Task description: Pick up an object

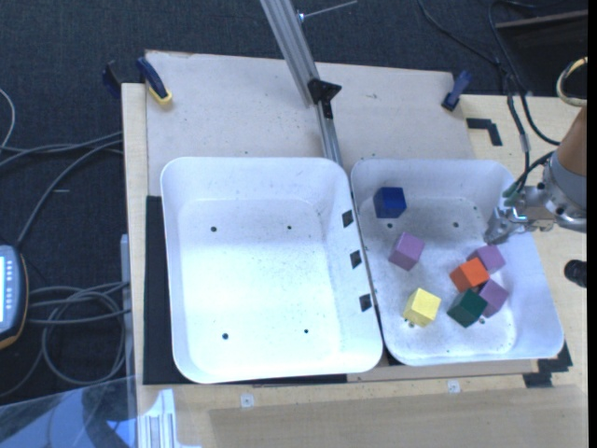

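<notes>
Purple cube (pixel 491 258) just below the claw (pixel 501 227) (right bin (pixel 522 339))

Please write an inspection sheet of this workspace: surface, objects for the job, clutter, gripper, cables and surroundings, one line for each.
Surface: wooden bench bearing a left bin and a right bin, side by side, both white.
Job's things: all in the right bin: blue cube, light purple cube, yellow cube, orange cube, green cube, and two purple cubes clustered with the orange and green ones.
Clutter: blue clamps at the bench's back corners.
Gripper: gripper at the right bin's right side, above the cluster; finger state unclear.
Cables: black cables on the floor at left.
Surroundings: dark carpet; slanted metal pole.
</notes>
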Controlling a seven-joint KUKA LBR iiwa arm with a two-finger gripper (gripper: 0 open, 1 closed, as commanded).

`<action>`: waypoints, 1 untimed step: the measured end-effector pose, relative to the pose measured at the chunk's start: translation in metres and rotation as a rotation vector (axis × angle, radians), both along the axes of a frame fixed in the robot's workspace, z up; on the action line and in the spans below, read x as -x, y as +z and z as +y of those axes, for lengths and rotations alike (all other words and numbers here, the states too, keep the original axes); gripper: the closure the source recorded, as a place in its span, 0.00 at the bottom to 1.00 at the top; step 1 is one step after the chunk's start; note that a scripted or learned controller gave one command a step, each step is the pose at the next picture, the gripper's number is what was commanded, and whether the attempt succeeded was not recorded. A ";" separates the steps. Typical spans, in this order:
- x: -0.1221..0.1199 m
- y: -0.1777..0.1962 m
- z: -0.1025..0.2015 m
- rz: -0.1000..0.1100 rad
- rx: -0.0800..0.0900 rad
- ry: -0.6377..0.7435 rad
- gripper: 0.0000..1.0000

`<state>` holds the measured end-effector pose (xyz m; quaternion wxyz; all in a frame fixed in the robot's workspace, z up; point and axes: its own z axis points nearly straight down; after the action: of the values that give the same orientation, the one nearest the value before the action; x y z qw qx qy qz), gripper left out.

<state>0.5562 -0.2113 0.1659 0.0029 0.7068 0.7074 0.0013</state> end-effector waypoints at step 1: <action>-0.003 0.065 0.003 -0.003 0.001 0.002 1.00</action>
<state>0.5593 -0.2083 0.2306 0.0044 0.7062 0.7080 0.0021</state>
